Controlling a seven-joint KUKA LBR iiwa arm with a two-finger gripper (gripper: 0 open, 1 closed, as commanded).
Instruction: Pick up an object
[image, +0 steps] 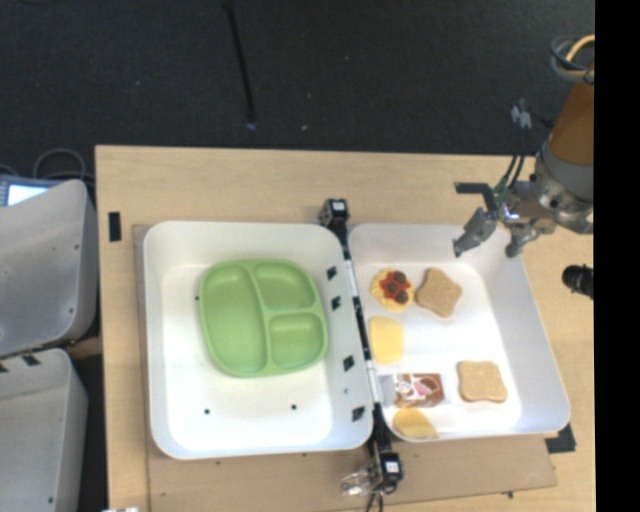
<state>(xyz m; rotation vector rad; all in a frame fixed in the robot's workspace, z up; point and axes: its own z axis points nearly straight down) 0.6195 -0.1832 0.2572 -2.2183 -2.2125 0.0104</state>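
Observation:
The right bin (520, 330) holds several food items: a small tart with red topping (392, 287), a tan toast slice (438, 292), a yellow slab (387, 340), a second toast slice (481, 381), a brown wrapped packet (418, 389) and a yellow piece (415, 424). My gripper (494, 236) hangs over the bin's far right corner, fingers spread open with nothing between them. It is up and to the right of the tan toast, apart from all the items.
The left bin (170, 400) bears a green divided plate (264, 317). A ridge with black clips (352, 330) separates the two bins. The arm (570, 150) enters from the upper right. Wooden bench surface (250, 185) surrounds the bins.

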